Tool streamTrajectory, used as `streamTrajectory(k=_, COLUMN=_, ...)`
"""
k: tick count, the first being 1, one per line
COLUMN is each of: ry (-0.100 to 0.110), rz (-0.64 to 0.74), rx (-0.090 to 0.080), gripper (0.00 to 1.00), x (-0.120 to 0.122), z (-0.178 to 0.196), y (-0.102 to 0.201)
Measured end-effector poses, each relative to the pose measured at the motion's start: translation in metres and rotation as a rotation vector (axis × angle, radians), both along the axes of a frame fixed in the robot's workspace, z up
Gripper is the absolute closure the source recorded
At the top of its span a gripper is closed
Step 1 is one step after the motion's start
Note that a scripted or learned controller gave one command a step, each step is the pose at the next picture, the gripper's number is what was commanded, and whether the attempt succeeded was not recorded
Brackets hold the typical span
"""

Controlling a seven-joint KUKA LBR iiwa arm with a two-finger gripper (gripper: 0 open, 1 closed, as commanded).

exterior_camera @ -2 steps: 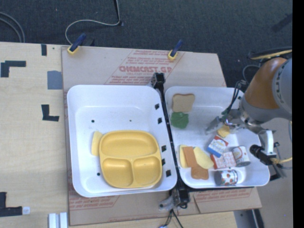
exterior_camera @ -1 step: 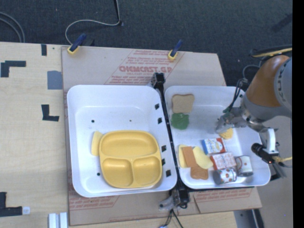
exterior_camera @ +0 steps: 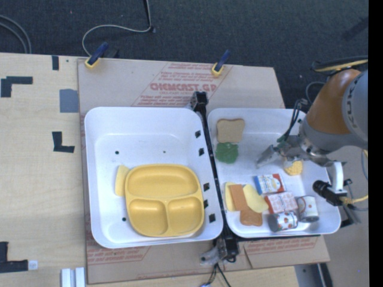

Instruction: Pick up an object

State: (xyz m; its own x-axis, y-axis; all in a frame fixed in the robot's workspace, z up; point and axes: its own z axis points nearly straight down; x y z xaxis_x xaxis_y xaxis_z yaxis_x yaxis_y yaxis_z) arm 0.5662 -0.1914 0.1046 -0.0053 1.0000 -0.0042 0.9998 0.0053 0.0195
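The grey arm with its orange band leans in from the right over the right-hand shallow white bin (exterior_camera: 251,115), and its gripper (exterior_camera: 276,154) hangs low near the middle of that bin, the fingers (exterior_camera: 266,156) spread wide with nothing between them. Just beside them, toward the arm, lies a small yellow crumpled piece (exterior_camera: 293,168), roundish, with no long axis I can make out, so it points no particular way; it looks like the nearest thing to take, though which object the program means I cannot tell. The trouble I foresee is crowding: the small red-and-white carton (exterior_camera: 270,183) sits just below the gripper, long side running roughly across the bin and tilted a little, with a second red-and-white packet (exterior_camera: 281,203) and a little can (exterior_camera: 286,221) close behind it, so a descent slightly off line could land a finger on top of one and shove it instead of straddling it. The yellow piece is low and flat-looking, and the fingers could close above it and come up bare. The slice of tan toast (exterior_camera: 230,130) and the green round lump (exterior_camera: 227,153) lie well clear toward the divider. The left bin holds a yellow divided plastic tray (exterior_camera: 164,199).
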Motion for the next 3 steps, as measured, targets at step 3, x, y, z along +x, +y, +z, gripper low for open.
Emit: streamTrajectory(k=3, ry=-0.004, rz=-0.005, rx=-0.006, gripper=0.0, x=-0.078, z=-0.016, y=0.076)
